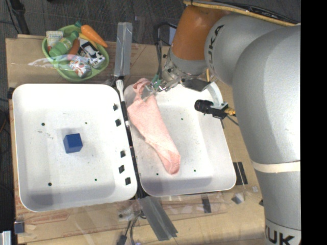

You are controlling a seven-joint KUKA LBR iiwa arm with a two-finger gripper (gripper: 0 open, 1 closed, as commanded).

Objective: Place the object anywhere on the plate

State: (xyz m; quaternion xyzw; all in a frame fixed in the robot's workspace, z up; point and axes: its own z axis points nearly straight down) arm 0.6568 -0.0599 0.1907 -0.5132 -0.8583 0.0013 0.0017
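Pink cloth lies in the right bin, stretched diagonally from the far-left corner toward the bin's middle front. Gripper sits over the cloth's upper end, at the bin's far-left corner; fingers appear closed on the fabric there. Blue cube rests in the left bin. Green bowl of assorted items stands behind the left bin.

Your arm covers the right bin's far right corner | gripper fingers too small to judge | green bowl's contents unreadable
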